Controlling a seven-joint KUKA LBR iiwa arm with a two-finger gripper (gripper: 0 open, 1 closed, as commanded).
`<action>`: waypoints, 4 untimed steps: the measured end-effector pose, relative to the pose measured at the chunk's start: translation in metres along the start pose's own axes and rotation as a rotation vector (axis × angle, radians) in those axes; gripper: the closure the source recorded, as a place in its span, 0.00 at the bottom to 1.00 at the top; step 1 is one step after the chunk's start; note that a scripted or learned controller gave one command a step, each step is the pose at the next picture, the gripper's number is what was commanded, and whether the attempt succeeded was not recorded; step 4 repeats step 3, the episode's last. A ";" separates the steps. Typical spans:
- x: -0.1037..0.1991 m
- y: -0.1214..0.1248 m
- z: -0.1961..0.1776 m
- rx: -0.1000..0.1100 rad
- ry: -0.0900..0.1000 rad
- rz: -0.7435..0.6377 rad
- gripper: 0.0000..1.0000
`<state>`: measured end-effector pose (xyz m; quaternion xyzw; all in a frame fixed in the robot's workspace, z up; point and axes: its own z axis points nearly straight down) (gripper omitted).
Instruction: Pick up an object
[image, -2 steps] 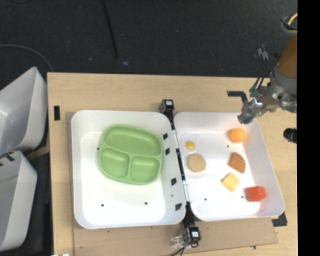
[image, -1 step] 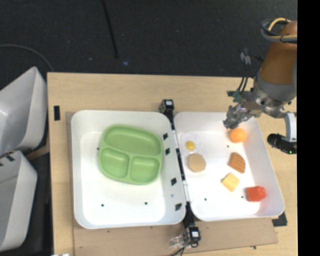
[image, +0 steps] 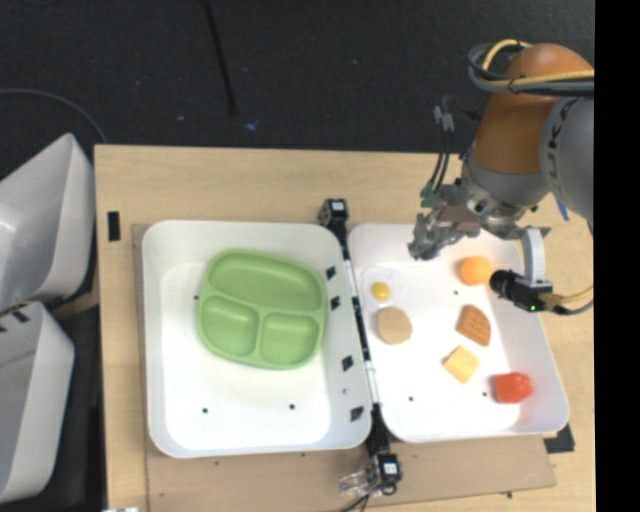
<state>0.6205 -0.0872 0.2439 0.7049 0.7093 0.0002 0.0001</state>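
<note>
Six small foods lie loose in the right bin (image: 400, 410), the orange ball (image: 476, 269) nearest the gripper (image: 428, 246) hovering at the far rim, empty, so it looks mid-approach and must next descend over one.

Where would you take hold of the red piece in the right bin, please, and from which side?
I'd come straight down on the red piece and pinch its two longer sides. It lies low near the right bin's front-right corner, close to the rim, so a sideways approach looks cramped. The yellow block sits apart, leaving room. The claw hangs over the far edge.
</note>
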 end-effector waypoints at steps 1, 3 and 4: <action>0.047 -0.007 0.007 0.001 0.001 0.000 1.00; 0.171 0.003 0.000 -0.002 0.001 -0.002 1.00; 0.171 0.003 0.000 -0.002 0.001 -0.002 1.00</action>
